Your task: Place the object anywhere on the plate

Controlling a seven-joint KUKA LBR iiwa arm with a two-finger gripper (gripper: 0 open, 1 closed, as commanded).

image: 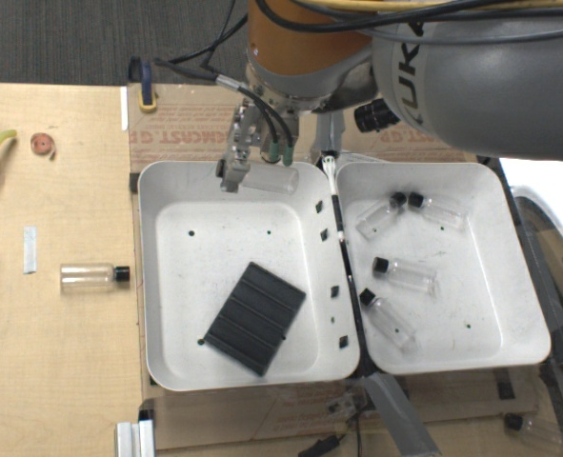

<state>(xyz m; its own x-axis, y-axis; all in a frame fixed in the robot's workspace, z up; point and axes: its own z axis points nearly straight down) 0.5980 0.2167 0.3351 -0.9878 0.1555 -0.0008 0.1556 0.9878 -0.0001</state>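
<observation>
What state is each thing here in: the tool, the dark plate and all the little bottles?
tool: over the left bin's far edge, a clear vial at its tip
dark plate: flat in the left bin, nothing on it
four vials: lying on their sides in the right bin, capped
bottle: lying on the bench, capped

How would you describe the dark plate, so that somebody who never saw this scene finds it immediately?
Start at the left white bin of the two bins on the bench. The plate lies flat on its floor, near the front wall, turned at a slant. It is a dark, ribbed rectangle, whereas the neighbouring right bin contains clear vials with black caps.
</observation>
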